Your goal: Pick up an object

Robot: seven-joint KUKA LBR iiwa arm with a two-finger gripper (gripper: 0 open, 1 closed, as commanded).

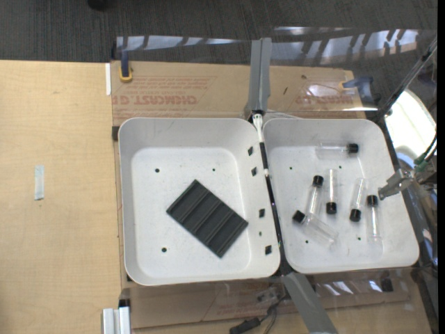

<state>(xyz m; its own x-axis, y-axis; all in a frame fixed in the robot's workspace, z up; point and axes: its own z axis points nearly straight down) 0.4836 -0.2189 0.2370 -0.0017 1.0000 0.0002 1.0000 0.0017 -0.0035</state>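
At the near edge we see the cardboard-covered surface [174, 305] with some grey hardware poking out below the gap between the bins. Just beyond it lie the two shallow white bins side by side. The left bin [139, 256] holds a single dark ribbed tray [206, 218], a flat black rectangle lying turned at an angle near the bin's middle. The right bin [292, 256] holds a scatter of clear tubes with black caps: nearest us one clear tube [321, 232] lies on its side, with a capped tube [308, 202] slanting just above it, two more [331, 193] [357, 200] standing roughly parallel in the middle, and another [375, 218] close to the right wall. Farther back a lone tube [337, 148] lies crosswise near the bin's far wall, well apart from the rest. At the right rim we make out the claw [395, 184], a thin metallic tip reaching over the bin's edge, near the rightmost tube; we cannot tell whether it is open or closed, and nothing shows between its tips. Beyond the bins the brown cardboard [181, 92] runs back to dark carpet [208, 12]
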